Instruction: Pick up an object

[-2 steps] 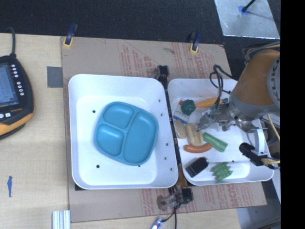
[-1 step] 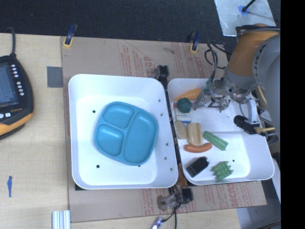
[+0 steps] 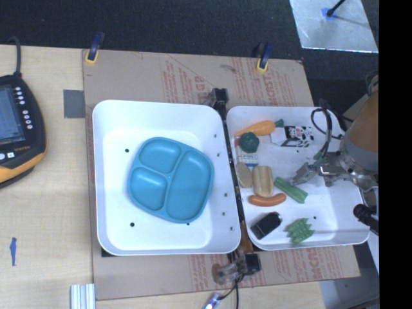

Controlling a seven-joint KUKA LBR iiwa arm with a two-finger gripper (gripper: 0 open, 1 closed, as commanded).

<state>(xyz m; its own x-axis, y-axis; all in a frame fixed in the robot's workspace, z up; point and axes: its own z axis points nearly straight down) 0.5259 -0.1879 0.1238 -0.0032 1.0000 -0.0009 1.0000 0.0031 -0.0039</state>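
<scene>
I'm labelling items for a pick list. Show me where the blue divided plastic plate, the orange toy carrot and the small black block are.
Blue divided plastic plate (image 3: 171, 180): camera view, on the ridge between compartments.
Orange toy carrot (image 3: 257, 128): camera view, mid body.
Small black block (image 3: 266, 224): camera view, top face centre.

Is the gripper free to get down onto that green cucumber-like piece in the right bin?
Probably yes. The gripper hangs just right of the green piece, whose top is uncovered. The sausage lies close at its left end, so the fingers might nudge it.
</scene>
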